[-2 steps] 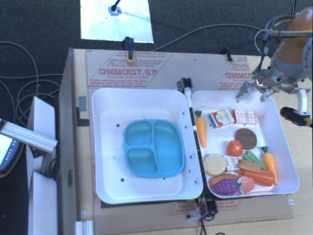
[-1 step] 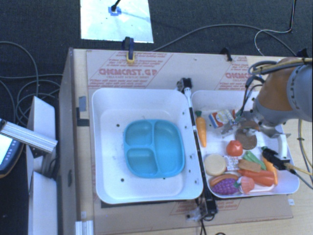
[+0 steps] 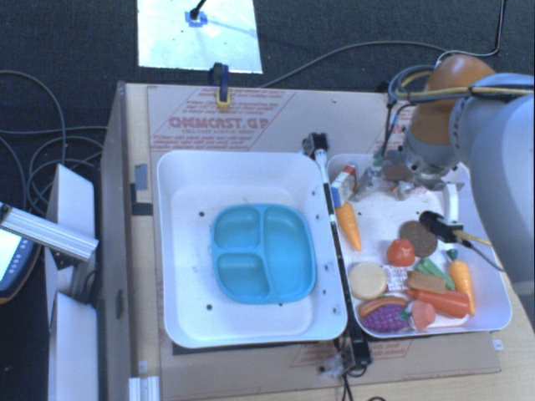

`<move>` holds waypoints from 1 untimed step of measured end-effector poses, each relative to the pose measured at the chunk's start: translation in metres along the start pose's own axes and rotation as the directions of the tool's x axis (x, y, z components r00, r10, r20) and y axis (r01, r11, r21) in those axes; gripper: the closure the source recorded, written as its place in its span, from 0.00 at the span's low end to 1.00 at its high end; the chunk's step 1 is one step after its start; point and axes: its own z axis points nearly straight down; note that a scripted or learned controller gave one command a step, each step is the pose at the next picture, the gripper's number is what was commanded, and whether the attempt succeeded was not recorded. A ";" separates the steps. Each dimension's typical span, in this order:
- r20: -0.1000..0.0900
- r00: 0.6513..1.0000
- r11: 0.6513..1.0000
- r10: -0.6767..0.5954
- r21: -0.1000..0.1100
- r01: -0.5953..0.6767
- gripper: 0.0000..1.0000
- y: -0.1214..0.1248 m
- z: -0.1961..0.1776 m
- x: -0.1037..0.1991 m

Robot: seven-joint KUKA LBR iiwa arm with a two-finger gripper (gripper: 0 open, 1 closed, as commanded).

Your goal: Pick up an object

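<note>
The right bin [image 3: 493, 312] holds several toy foods: an orange carrot [image 3: 349, 225] by the left wall, a red tomato [image 3: 400, 252], a brown patty [image 3: 417, 238], a cream disc [image 3: 368, 281], purple grapes [image 3: 384, 317], a red sausage [image 3: 440, 302] and a second carrot [image 3: 461, 278]. A small red and white carton [image 3: 345, 177] lies at the bin's far left corner. My gripper [image 3: 389, 180] hangs low over the far part of this bin, just right of the carton. It is open, with nothing between its fingers.
The left bin [image 3: 188, 182] holds a blue divided plate [image 3: 262, 252]. A divider rail [image 3: 328, 199] runs between the bins. The grey arm [image 3: 493, 132] reaches in from the right over the right bin's far corner. Cables lie on the floor at left.
</note>
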 end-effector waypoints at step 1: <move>-0.001 1.000 1.000 -0.003 -0.013 0.003 0.00 -0.072 -0.009 -0.021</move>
